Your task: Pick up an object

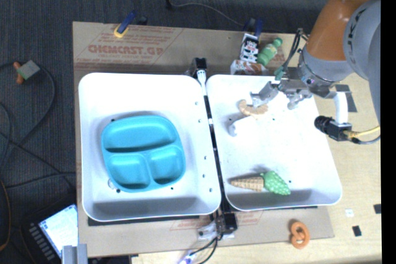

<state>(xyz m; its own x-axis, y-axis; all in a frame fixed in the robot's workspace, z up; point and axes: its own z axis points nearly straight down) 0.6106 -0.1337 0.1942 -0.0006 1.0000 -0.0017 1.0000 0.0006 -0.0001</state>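
The one legible text is red lettering printed on the brown board (154, 40) of the surface, along its far edge above the left bin; it reads roughly "CHEMCAST GP", though the letters are faint and the last ones are unsure. A small printed package (249, 52) at the far edge above the right bin carries dark and white markings, too small to read.

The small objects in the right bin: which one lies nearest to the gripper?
The tan curved piece near the bin's far side, just beside the gripper. The grey piece lies further left, and the green-topped cone lies by the near wall.
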